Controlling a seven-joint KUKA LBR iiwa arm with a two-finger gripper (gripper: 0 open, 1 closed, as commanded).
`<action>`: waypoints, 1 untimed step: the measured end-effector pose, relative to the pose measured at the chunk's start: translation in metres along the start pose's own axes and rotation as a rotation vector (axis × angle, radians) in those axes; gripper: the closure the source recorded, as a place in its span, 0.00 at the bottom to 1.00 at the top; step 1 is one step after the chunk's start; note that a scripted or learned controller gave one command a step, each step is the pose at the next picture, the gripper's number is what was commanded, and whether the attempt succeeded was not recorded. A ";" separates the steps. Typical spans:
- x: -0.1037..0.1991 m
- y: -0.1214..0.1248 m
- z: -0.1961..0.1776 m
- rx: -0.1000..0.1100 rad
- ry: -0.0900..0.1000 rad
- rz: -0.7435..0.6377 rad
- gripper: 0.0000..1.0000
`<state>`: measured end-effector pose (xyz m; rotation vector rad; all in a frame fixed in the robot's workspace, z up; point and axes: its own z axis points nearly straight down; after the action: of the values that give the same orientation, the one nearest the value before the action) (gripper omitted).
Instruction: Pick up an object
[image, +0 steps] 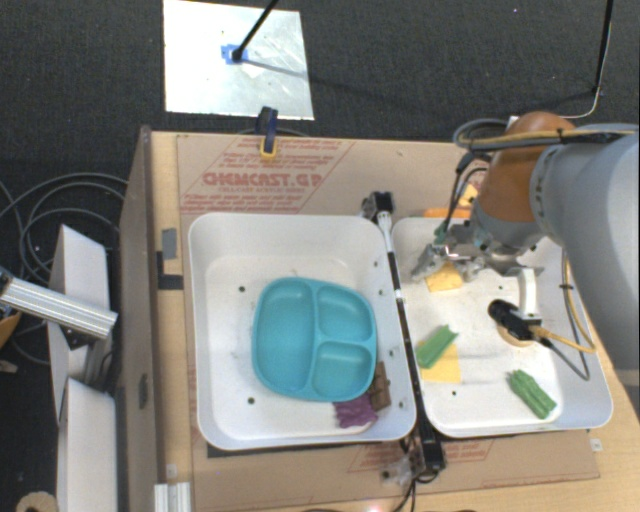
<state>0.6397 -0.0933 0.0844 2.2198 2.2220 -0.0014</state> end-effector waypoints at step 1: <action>-0.001 0.005 -0.017 -0.014 -0.002 -0.002 1.00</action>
<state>0.6445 -0.0941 0.1011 2.2096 2.2153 0.0119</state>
